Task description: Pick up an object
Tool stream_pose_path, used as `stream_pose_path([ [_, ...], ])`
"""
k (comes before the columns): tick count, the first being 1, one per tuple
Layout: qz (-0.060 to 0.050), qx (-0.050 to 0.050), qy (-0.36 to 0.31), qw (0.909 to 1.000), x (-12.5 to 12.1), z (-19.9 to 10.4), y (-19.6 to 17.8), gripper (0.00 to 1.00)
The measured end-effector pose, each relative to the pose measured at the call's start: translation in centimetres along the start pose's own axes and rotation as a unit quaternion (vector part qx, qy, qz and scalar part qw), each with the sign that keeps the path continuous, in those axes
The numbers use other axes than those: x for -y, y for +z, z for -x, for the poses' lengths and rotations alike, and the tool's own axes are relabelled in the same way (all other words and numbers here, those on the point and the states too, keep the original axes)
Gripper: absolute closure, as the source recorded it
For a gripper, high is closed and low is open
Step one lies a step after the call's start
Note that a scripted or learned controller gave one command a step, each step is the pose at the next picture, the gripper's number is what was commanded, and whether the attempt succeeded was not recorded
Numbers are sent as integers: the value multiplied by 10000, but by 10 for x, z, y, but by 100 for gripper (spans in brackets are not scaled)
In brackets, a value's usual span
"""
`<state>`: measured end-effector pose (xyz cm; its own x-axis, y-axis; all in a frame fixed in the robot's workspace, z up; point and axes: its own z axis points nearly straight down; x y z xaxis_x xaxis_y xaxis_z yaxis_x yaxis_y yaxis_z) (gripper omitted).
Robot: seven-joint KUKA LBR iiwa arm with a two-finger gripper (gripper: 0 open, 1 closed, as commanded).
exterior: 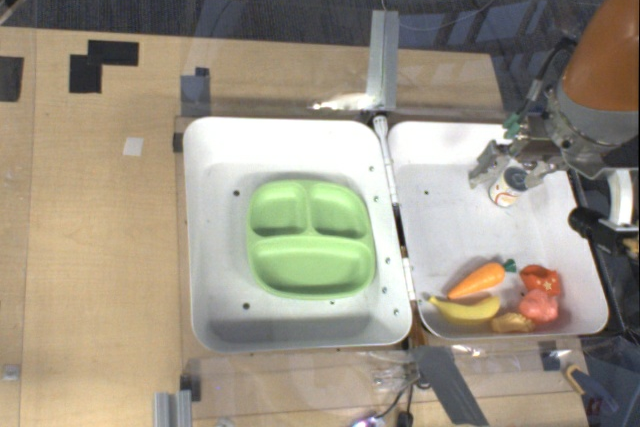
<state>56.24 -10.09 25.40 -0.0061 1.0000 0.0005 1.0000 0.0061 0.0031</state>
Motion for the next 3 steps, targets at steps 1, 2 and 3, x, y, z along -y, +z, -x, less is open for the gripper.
stream_pose_path([
  [1,-6,3,120,9999,75,-4,62,0],
  [2,40,8,-1099,9939,73,25,164,0],
  [3,59,18,-1170,9931,23,37,164,0],
])
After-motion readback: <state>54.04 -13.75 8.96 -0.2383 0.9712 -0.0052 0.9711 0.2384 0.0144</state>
